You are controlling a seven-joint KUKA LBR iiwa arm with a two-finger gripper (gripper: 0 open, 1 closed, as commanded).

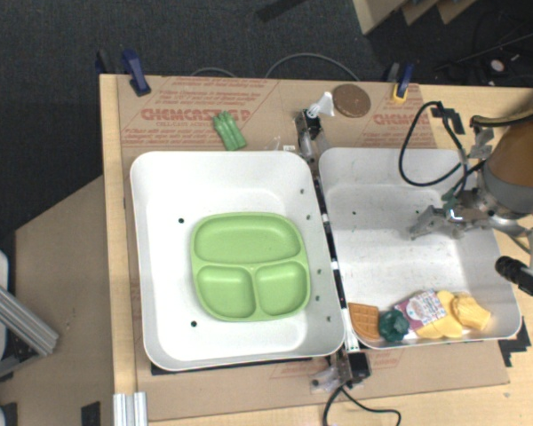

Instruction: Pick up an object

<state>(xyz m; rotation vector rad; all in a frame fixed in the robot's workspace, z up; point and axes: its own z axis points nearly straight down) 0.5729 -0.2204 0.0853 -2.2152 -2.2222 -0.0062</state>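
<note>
Gripper [424,226] hanging low over the right bin [373,185], fingers too blurry to call. Toy food pile [422,316] sitting along that bin's near edge, well apart. Green divided plate [249,265] in left bin [160,238].

Bench [204,105] bearing two white bins [160,238]

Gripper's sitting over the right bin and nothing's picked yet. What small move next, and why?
Probably shift the gripper toward the near edge of the right bin, over the pile of small toys. It hangs above bare bin floor, apart from them, while the objects crowd the near wall. The green tray lies in the left bin.
</note>
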